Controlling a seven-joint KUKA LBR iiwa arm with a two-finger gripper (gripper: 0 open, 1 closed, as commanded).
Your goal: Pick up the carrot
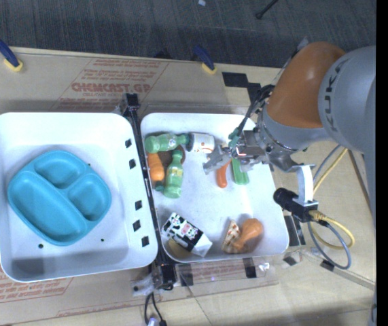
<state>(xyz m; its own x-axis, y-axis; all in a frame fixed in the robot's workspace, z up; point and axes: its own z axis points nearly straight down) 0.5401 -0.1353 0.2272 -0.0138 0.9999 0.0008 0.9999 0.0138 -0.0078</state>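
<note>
Hovering at the right bin's (261, 250) two o'clock, your gripper (226, 160) sits directly above the small orange plastic carrot (221, 176); I cannot tell its opening. You're at approach: descend, then close squarely around it.

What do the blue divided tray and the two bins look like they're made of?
Blue divided tray: likely moulded plastic, matte, with soft rounded compartment edges and uniform colour. Left bin and right bin: smooth white plastic by the look, slightly glossy, with thin rounded rims.
</note>
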